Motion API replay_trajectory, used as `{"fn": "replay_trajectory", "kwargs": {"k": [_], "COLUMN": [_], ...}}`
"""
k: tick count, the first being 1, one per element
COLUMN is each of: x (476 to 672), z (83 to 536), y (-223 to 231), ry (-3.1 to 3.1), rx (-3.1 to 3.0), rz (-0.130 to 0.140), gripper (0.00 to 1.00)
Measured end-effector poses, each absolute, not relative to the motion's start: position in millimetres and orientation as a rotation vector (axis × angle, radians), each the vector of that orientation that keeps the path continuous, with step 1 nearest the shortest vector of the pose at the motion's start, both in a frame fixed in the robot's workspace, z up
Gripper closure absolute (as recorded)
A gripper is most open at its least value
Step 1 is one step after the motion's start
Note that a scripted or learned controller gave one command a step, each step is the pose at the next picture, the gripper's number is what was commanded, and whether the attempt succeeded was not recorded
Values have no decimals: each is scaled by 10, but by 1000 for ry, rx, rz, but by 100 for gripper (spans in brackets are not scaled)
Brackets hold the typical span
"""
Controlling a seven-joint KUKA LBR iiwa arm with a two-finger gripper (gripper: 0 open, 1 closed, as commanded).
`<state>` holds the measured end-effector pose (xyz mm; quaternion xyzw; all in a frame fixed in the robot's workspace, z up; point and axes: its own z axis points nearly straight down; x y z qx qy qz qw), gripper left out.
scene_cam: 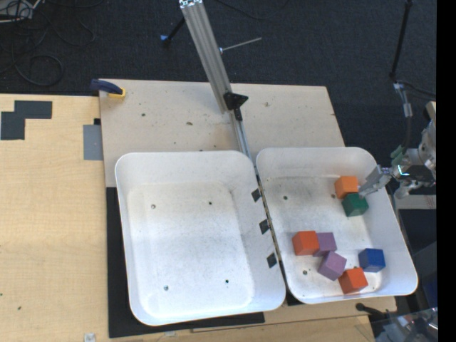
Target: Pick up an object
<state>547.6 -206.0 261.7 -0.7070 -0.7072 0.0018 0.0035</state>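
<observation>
Reaching in over the right bin's [399, 251] right rim, gripper [373, 182] beside orange cube [346, 186] and green cube [355, 205]; grip state unclear.

Seven small blocks sit in the right bin [313, 164]. An orange block [346, 186] touches a green block [355, 205] near the right wall. Lower down — a red block [306, 242], two purple blocks [325, 242] [332, 265], a blue block [371, 259] and another orange-red block [353, 280].

The end effector [373, 182] reaches in low from the right, its slim grey tip angled down-left.
</observation>
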Motion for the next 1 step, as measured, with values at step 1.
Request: {"fn": "replay_trajectory", "kwargs": {"k": [1], "x": [5483], "z": [2643], "y": [-2062], "ry": [-2220], "rx": [-2219], "rz": [2], "gripper": [0]}}
